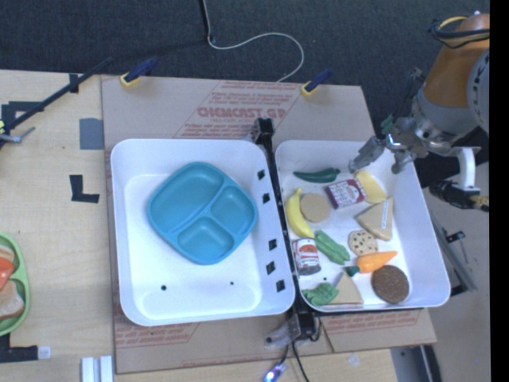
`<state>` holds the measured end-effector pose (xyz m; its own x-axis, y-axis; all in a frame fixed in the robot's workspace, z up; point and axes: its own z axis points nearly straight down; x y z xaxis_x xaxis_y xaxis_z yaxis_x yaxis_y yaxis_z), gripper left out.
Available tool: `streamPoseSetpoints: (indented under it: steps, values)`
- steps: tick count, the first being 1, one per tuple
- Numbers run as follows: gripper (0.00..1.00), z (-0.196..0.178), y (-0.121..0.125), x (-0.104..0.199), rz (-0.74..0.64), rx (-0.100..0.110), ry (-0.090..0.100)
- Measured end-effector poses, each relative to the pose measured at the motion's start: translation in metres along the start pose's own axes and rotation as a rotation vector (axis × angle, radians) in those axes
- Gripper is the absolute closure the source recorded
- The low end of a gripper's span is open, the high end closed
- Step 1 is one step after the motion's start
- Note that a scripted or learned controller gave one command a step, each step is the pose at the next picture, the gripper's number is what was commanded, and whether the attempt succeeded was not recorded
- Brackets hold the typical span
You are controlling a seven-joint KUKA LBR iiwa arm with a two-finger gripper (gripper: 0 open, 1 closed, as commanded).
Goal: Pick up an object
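Observation:
The right bin (425, 237) holds several toy foods: a green pepper (316, 175), a banana (298, 213), a red packet (343, 192), a yellow piece (371, 186), a cheese wedge (378, 220), a small can (307, 255), a carrot (374, 261) and a brown round cookie (390, 283). My gripper (377, 162) hangs over the bin's far right corner, just above the yellow piece. Its two fingers stand apart, with nothing between them.
The left bin (135, 293) holds a blue divided plate (203, 212). A black divider (274, 213) runs between the bins. A cable (262, 42) loops behind them. A green plate (9, 289) sits at the bench's left edge.

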<state>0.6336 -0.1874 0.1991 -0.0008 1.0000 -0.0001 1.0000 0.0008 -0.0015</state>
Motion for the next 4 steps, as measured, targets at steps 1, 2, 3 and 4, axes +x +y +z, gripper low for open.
streamPoseSetpoints:
  steps: [1, 2, 3, 4]
  values:
    - [0.0, -0.042, -0.046, 0.052, -0.004, 0.0, 0.003]
    - [0.0, -0.064, -0.087, 0.099, -0.004, 0.001, 0.003]
    - [0.0, -0.127, -0.099, 0.143, -0.005, -0.005, 0.001]
    - [1.0, -0.134, -0.099, 0.141, -0.003, 0.0, 0.0]
